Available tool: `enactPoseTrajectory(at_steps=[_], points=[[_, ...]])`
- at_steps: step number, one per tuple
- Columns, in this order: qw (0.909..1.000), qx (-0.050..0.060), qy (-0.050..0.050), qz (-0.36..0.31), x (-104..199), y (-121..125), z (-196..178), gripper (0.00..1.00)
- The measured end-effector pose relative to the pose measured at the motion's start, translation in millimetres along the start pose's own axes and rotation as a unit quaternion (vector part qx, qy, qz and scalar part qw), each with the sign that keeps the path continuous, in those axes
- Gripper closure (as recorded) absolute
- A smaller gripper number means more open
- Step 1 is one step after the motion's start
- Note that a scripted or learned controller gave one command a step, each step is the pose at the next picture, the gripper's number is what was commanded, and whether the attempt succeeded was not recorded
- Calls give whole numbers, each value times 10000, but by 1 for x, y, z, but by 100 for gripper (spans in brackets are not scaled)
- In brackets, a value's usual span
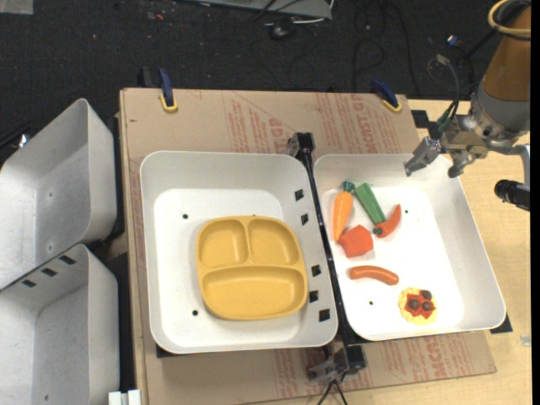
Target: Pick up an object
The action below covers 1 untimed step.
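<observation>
Gripper (440, 158) hangs over the far right corner of the right bin (472, 251), fingers spread apart, nothing btwn them. Orange-banded arm (509, 66) comes in from the right above it.

Candidates all lie in that bin, below and left of gripper:
- green piece (369, 202), nearest, slanted, just left-below gripper; looks like a toy veg.
- red pepper-ish piece (389, 221), touching or just beside green one's lower end; can't tell which.
- carrot (341, 214), further left, lengthwise, tip toward near side.
- red block (356, 241), just below carrot, poss. touching.
- sausage (373, 274), lies alone, well clear of the cluster.
- pizza-like disc (417, 305), farthest from gripper, flat, alone.

Yellow tray (251, 267) sits in left bin (160, 251), well left of gripper.

Handling (judgement): all look like small plastic toy food, so light, stiff, smooth, prob. slippery; not fragile. Rounded ones could roll or squirt out if pinched off-centre. Best bet = sausage: isolated, room for fingers both sides; close across its short axis at mid-length. Green piece is closer but neighbour crowds one end. Disc too flat to pinch well.

Pick not yet begun; gripper well above the parts.
</observation>
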<state>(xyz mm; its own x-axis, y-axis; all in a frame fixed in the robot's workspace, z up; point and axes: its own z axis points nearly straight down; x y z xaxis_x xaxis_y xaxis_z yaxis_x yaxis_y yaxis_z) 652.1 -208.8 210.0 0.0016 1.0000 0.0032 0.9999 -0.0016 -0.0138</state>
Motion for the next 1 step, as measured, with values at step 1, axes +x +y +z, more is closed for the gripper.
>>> enactPoseTrajectory(at_steps=[1], points=[[10000, -70, -18, -15, 1, 3, -9, 0]])
